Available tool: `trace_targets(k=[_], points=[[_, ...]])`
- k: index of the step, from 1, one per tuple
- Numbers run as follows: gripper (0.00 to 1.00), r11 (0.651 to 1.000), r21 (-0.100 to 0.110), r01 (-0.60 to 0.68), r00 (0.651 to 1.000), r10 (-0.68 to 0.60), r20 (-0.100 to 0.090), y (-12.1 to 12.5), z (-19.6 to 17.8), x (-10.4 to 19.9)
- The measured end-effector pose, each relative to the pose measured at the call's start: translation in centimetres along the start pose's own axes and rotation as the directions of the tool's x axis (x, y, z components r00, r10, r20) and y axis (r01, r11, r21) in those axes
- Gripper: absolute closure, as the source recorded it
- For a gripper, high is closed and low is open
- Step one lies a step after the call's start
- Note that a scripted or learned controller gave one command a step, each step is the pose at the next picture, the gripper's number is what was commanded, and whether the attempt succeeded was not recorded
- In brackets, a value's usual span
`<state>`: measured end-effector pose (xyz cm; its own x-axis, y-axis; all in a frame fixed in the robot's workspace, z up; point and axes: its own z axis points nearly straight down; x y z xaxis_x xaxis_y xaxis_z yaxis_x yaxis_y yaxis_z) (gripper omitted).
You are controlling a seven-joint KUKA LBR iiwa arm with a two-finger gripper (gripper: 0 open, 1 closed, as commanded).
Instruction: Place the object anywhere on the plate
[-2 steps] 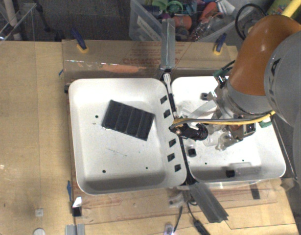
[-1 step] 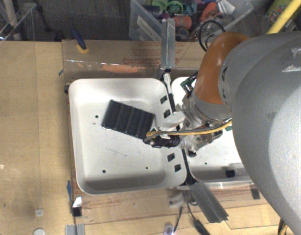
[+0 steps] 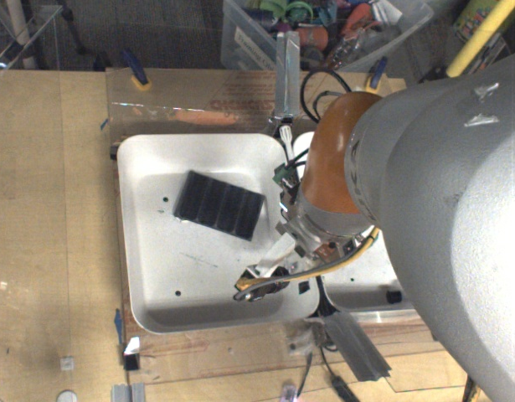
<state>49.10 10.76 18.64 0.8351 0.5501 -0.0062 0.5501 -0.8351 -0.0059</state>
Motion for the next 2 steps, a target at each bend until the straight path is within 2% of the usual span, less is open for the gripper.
trace_targets(k=[1, 2], points=[[1.00, 0.973, -0.001, 0.232, 0.973, -0.232, 0.000, -3.7, 3.5, 0.9], [1.00, 0.978, -0.009, 0.208, 0.978, -0.208, -0.012, -8.0, 9.6, 4.9]])
